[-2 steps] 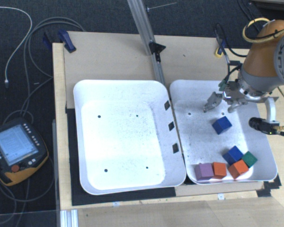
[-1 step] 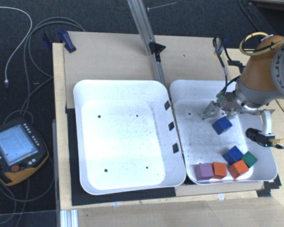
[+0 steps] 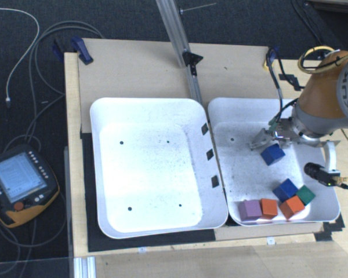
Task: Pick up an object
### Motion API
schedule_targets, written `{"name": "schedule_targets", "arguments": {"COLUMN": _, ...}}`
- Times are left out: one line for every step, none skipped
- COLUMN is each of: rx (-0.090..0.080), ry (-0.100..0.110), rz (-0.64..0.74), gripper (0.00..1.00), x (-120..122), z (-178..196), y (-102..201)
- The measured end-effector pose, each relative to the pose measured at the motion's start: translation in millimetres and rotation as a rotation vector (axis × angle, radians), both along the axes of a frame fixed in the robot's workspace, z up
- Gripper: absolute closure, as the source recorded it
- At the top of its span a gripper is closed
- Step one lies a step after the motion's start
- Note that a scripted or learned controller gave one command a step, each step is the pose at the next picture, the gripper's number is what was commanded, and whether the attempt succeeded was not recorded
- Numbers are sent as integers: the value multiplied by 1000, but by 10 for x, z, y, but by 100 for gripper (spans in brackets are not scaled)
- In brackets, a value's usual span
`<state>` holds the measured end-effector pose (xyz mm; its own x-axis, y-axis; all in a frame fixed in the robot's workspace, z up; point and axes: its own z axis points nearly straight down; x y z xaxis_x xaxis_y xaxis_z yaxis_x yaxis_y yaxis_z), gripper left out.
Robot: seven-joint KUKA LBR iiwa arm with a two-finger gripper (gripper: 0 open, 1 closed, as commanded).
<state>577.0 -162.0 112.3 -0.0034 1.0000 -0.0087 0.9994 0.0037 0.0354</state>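
My gripper (image 3: 268, 145) hangs over the middle of the right bin (image 3: 232, 155), and its grey fingers look spread open. A blue block (image 3: 272, 154) lies tilted right at the fingertips; I cannot tell whether they touch it. At the bin's front edge sit more blocks: a purple block (image 3: 250, 209), an orange block (image 3: 269, 208), a second orange block (image 3: 291, 207), a second blue block (image 3: 287, 188) and a green block (image 3: 306, 194).
The left bin (image 3: 104, 155) adjoins the right one along a ridge with black clips (image 3: 210, 154). A metal pole (image 3: 174, 28) slants up from the back of the bench. The arm's orange band (image 3: 320, 91) overhangs the right bin's far right corner.
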Motion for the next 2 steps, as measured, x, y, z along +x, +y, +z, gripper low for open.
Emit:
{"name": "schedule_targets", "arguments": {"rx": -9, "ry": -5, "rz": -2, "gripper": 0, "x": -191, "z": 6, "y": 212}}
{"name": "schedule_targets", "arguments": {"rx": 0, "ry": 6, "rz": -3, "gripper": 0, "x": -157, "z": -9, "y": -444}}
